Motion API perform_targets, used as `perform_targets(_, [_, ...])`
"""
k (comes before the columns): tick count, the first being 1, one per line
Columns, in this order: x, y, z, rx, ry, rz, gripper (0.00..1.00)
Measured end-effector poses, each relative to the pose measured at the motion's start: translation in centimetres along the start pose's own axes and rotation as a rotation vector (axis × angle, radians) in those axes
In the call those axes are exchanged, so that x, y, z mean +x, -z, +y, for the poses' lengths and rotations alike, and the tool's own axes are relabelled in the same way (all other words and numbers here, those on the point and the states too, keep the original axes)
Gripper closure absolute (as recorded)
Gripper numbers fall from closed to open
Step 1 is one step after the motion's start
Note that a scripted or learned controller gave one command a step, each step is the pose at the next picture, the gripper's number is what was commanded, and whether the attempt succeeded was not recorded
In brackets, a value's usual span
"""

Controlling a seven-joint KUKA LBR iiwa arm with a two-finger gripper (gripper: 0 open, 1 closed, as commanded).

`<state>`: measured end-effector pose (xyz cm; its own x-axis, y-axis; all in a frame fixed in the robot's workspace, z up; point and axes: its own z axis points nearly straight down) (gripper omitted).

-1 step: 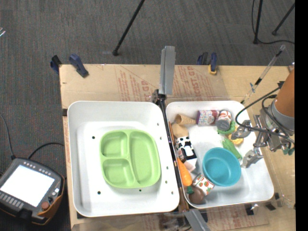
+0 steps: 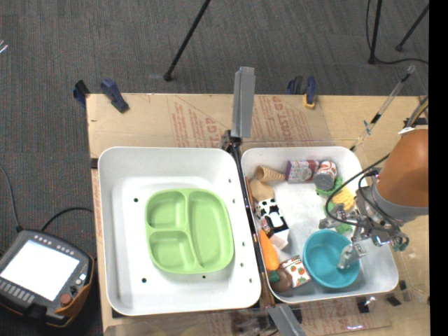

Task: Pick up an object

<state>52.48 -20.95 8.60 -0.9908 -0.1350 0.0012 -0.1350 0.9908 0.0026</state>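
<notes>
The right bin [image 2: 301, 151] holds a heap of toy food. In it lie a teal bowl [image 2: 325, 263], a yellow corn cob [image 2: 343, 198], an orange carrot [image 2: 268, 252], a black-and-white cow-patterned carton [image 2: 271, 217], a waffle cone [image 2: 269, 173], a red-and-white can [image 2: 302, 171] and a small printed box [image 2: 295, 272]. My gripper [image 2: 348, 254] hangs low over the bowl's right side, just below the corn. The grey wrist and orange band [image 2: 413, 168] come in from the right above it. I see nothing gripped.
In the left bin [image 2: 119, 187] a green divided plate [image 2: 189, 229] lies flat. A grey post [image 2: 243, 107] stands behind the seam between the bins. Blue clamps [image 2: 112, 93] hold the cardboard. A teach pendant [image 2: 42, 275] lies on the floor at lower left.
</notes>
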Motion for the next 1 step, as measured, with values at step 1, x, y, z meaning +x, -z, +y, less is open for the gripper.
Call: perform_targets(1, [-6.49, 0.2, -1.0, 0.001, -0.046, -0.005, 0.0])
